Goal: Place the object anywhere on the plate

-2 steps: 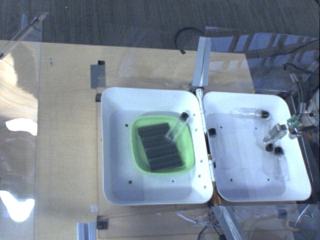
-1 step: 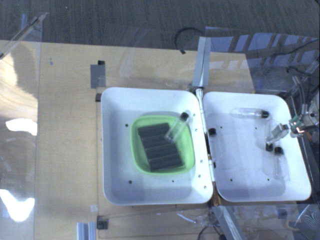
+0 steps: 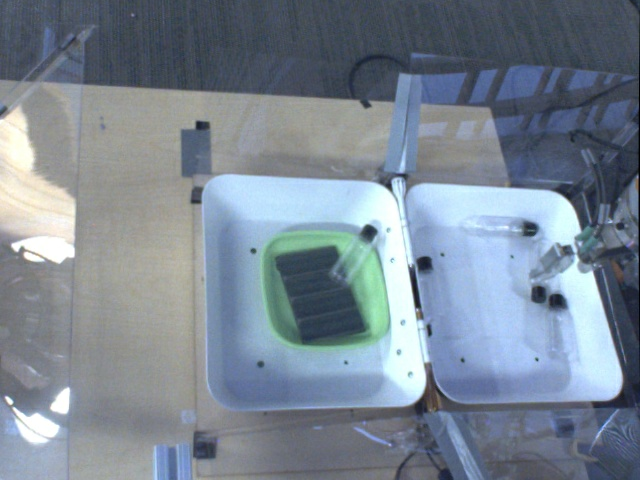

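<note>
Green plate in left bin, clear tube on it (perhaps leaning), gripper over right bin

I see two shallow white bins, the left bin and the right bin, side by side on a pale wooden bench. A grey metal strip runs up from their seam, and beyond the bench lies dark carpet.

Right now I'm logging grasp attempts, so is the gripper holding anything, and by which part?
Nothing is held. The gripper sits over the right white bin, with nothing between its black fingertips; the clear plastic tube lies apart.
</note>
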`<state>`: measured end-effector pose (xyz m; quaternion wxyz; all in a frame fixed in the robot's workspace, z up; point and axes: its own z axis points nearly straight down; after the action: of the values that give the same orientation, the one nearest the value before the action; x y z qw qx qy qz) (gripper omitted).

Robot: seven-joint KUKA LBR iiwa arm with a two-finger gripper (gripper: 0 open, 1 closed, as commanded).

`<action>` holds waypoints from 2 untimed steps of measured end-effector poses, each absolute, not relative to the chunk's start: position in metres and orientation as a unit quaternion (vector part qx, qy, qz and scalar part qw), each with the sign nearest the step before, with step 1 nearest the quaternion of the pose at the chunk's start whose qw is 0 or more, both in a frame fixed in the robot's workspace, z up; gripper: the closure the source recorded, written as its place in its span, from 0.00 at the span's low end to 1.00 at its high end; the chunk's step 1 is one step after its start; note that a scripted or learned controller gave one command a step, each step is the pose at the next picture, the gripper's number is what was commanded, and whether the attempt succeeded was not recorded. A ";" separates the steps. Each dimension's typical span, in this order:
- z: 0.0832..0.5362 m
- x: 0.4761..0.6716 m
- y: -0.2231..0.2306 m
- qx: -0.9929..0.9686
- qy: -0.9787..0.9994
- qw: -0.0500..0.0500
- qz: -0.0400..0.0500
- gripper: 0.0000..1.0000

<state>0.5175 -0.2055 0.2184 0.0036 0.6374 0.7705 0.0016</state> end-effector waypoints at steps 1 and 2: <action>0.196 0.538 -0.179 0.636 0.772 0.003 0.001 0.00; 0.180 0.544 -0.123 0.634 0.773 0.002 0.002 0.00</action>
<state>0.5440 -0.1226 0.1804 0.0025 0.6343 0.7731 0.0018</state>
